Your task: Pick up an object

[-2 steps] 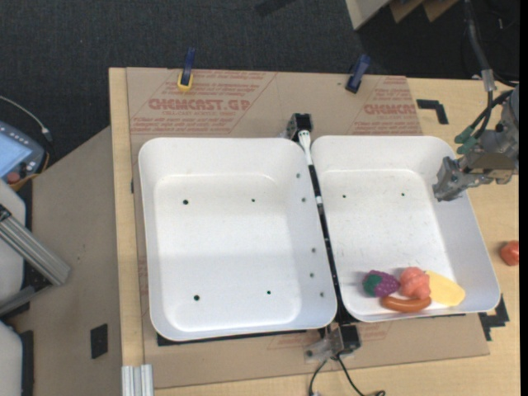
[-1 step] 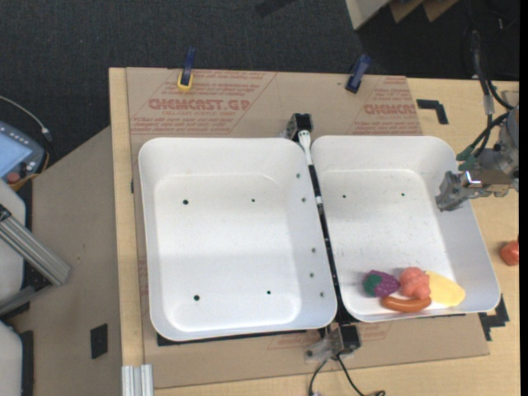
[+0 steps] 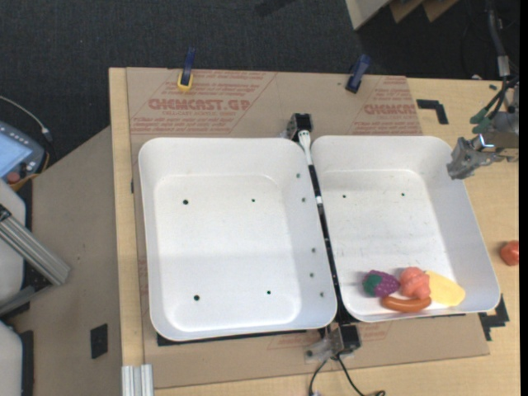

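Observation:
Several toy foods lie huddled in the near right corner of the right bin (image 3: 396,180): a purple grape bunch (image 3: 381,283), a pink-orange piece (image 3: 415,280), a yellow piece (image 3: 446,290) and a red-orange sausage shape (image 3: 405,304) in front of them. My gripper (image 3: 462,160) shows as a small grey part at the right bin's far right rim, well above and to the right of the toys. It is too small and blurred to read. Nothing is visibly held in it.
The left bin (image 3: 223,238) sits beside the right one, with a black divider strip (image 3: 318,213) between them. A small orange object (image 3: 510,253) lies on the bench outside the right bin. Blue clamps (image 3: 357,73) hold the cardboard's far edge.

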{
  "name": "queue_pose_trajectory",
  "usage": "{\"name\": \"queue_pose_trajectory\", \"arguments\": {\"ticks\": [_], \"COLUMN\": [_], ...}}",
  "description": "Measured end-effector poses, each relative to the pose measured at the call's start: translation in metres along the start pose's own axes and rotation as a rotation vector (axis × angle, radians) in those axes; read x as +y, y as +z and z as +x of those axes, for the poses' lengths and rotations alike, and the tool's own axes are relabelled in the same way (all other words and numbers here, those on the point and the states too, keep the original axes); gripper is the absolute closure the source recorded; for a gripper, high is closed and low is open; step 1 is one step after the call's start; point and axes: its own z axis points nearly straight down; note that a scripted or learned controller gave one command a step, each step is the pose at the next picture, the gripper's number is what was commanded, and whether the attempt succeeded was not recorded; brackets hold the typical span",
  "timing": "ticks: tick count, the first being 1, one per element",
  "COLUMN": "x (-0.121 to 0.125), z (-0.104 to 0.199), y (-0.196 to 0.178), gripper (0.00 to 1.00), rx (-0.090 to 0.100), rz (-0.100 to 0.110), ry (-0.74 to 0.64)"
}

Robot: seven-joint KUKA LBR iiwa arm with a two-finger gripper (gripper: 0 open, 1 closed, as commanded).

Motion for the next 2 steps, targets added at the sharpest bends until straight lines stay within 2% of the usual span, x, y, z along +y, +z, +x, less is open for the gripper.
{"name": "queue_pose_trajectory", "arguments": {"ticks": [2], "x": [0.0], "z": [0.0], "y": [-0.02], "gripper": [1.0], "rx": [-0.002], "rz": [-0.004], "ry": [-0.001]}}
